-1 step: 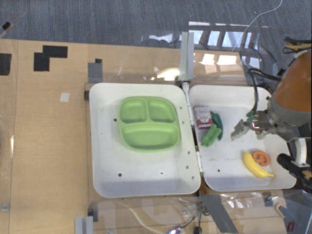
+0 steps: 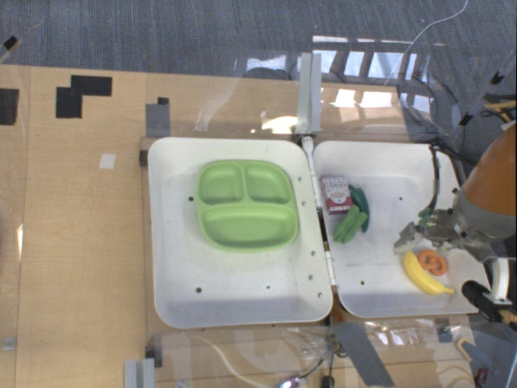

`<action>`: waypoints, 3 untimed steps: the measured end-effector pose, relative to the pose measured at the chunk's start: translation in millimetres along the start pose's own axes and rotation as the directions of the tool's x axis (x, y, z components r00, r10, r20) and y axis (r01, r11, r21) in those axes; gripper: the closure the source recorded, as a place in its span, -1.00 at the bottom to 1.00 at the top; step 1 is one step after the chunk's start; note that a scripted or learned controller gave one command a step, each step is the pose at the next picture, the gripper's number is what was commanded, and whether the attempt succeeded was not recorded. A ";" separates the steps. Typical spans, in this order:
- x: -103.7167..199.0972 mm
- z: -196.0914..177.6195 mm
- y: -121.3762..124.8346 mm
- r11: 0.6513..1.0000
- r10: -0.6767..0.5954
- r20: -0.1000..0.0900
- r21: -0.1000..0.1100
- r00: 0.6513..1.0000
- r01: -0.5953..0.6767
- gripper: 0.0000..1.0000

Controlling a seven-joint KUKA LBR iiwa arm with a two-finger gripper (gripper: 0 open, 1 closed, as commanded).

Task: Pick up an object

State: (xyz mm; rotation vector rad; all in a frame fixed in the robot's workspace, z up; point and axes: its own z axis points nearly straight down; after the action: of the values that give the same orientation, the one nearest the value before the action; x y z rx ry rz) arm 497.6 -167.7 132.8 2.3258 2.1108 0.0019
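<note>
The gripper hovers in the right bin, whether its jaws are spread or closed unclear. A banana lies just below them; a centred, straight descent should serve best.

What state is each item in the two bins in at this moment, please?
Green divided plate: flat in the left bin, right way up.
Small red carton: lying in the right bin, near the divider.
Green vegetables: lying beside the carton, touching it.
Banana: lying on the bin floor.
Orange piece: resting against the banana.
End effector: low over the banana, grip unclear.
</note>
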 end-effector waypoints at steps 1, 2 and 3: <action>-26.1 40.3 -2.6 1.000 0.014 -0.002 -0.013 1.000 -0.014 -1.00; -28.2 27.4 1.2 0.999 0.015 0.006 -0.028 1.000 -0.015 1.00; 59.6 -75.4 50.6 0.998 0.056 0.000 -0.004 0.998 -0.056 1.00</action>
State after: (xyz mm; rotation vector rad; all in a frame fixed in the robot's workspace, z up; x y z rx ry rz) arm 553.6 -113.3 208.3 2.3817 2.0434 0.0056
